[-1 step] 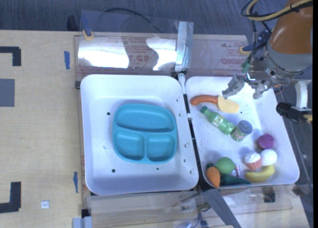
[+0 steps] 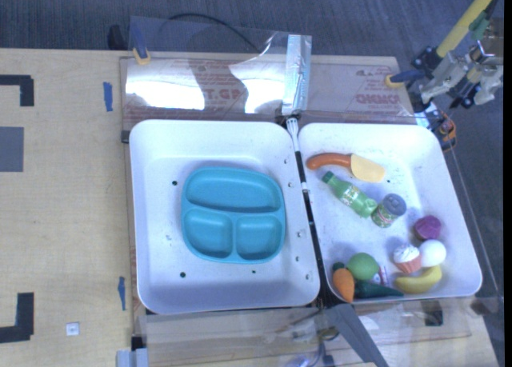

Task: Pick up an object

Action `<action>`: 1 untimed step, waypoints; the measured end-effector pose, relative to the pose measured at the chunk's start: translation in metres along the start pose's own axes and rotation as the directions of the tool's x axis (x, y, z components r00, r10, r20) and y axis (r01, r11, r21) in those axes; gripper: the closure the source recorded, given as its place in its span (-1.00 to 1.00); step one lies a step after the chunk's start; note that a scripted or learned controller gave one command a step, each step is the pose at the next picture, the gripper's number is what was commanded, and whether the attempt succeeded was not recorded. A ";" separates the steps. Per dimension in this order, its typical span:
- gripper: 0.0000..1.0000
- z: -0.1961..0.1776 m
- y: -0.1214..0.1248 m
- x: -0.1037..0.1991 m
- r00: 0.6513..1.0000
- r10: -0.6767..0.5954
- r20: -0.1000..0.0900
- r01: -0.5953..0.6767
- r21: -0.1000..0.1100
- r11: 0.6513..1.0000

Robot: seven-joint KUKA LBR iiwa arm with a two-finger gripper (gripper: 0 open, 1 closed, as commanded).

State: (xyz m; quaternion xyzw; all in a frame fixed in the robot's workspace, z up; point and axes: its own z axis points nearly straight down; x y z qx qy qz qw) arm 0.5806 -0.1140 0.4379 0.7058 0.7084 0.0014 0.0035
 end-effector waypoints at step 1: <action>-1.00 0.166 0.047 0.052 1.000 -0.020 -0.004 0.020 0.021 1.000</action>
